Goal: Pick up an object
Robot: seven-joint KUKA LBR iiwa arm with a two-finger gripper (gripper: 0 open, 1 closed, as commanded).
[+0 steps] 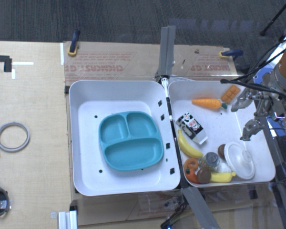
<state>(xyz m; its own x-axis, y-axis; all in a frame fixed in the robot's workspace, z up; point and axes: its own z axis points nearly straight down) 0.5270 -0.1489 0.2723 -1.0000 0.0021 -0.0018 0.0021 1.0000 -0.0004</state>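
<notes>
Over the right bin's point(269, 171) right rim: two-finger metal gripper point(247, 116) hangs with jaws spread wide, nothing between them. Reach step, no target taken yet. Orange plastic carrot point(207, 103) lies far-left of it; clear round lid point(240, 159) just nearer. Next, judged: settle over one item, descend, close. Left bin point(86, 94) holds teal divided plate point(131, 140).

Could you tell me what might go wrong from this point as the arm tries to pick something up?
The pincer hangs near the right bin's far right side, apart from the items. The near corner is crowded: banana, clear lid, small can and tomato lie packed together, so a closing grasp could nudge neighbours or catch two things. The flat clear lid may also slip from the fingers.
</notes>
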